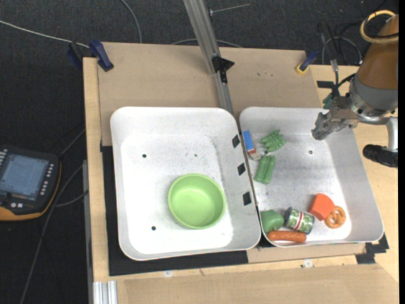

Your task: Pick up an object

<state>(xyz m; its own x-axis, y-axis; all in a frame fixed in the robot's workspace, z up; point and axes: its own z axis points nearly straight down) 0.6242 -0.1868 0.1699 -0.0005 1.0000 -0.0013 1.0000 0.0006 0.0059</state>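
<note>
Gripper [324, 126] hovering over the right bin [354, 170]
Nothing is sitting between the jaws; their gap is unreadable. Left of them, a knobbly green toy [273, 140] is lying.

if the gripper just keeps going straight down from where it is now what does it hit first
Probably bare floor of the right bin. The gripper hangs over its upper part, with nothing beneath it; the green toys lie off to the side. Depth is unclear.

Arm [380, 62]: enters from the right edge, orange band above the grey wrist, wrist pitched down and leftward.
Gripper [321, 129]: low, at the wrist's lower left end.
Jaws: blurred, state not resolvable; nothing visibly held.
</note>
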